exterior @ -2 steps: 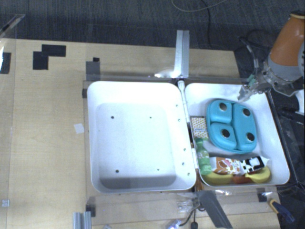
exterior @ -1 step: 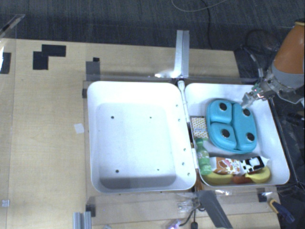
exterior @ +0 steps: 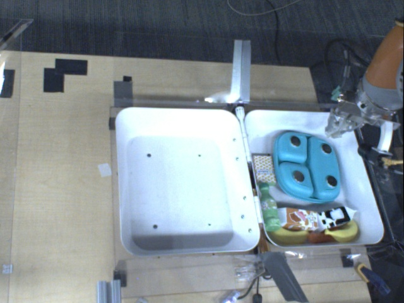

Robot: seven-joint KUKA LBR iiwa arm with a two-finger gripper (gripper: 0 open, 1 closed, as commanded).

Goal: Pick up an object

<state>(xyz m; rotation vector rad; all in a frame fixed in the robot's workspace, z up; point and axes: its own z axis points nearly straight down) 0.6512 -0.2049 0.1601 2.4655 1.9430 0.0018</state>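
The right bin (exterior: 372,197) holds a large teal tray with four dimples (exterior: 307,166), a green bottle (exterior: 269,207), a small speckled sponge-like pad (exterior: 262,165), a colourful snack packet (exterior: 315,219) and a yellow banana (exterior: 315,235) along the front wall. My gripper (exterior: 339,124) hangs at the bin's back right corner, above and to the right of the teal tray, with nothing visible between its fingers. The orange band of the arm (exterior: 386,62) rises behind it.
The left bin (exterior: 177,182) sits beside the right one, split by a metal post (exterior: 242,71). Black cables (exterior: 372,150) run along the right bin's outer edge. Black marker tape (exterior: 63,73) lies on the bench at back left.
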